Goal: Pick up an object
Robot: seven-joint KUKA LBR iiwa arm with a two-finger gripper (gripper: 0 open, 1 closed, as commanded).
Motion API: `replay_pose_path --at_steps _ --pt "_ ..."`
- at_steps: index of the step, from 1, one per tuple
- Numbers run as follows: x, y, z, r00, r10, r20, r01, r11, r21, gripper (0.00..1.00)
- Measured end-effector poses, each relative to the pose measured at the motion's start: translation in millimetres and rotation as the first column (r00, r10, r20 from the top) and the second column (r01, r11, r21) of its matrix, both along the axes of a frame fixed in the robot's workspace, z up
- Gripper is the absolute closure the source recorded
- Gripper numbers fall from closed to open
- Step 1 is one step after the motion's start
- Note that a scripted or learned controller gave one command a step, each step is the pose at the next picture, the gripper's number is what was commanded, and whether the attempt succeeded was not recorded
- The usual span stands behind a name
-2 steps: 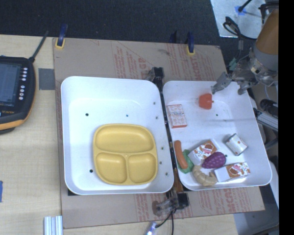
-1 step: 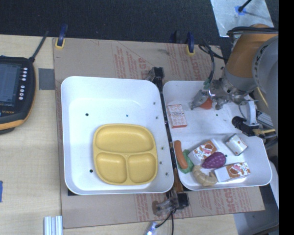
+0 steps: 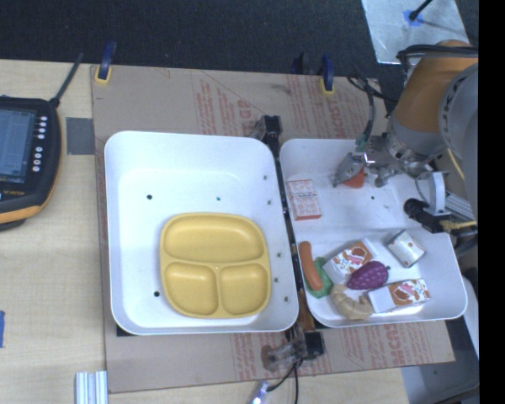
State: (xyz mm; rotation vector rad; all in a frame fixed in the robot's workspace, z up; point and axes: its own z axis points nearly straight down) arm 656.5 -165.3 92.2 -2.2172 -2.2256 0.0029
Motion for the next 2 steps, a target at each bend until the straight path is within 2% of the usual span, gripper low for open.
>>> replay_pose_path --at_steps 1,2 --pt "0.2 -0.5 10.6 1.000 0.002 0.000 -0.002 1.000 -0.001 1.00" --pt "-1.7 36.4 -0.8 1.000 0.001 -0.010 -0.001 1.000 0.001 1.00"
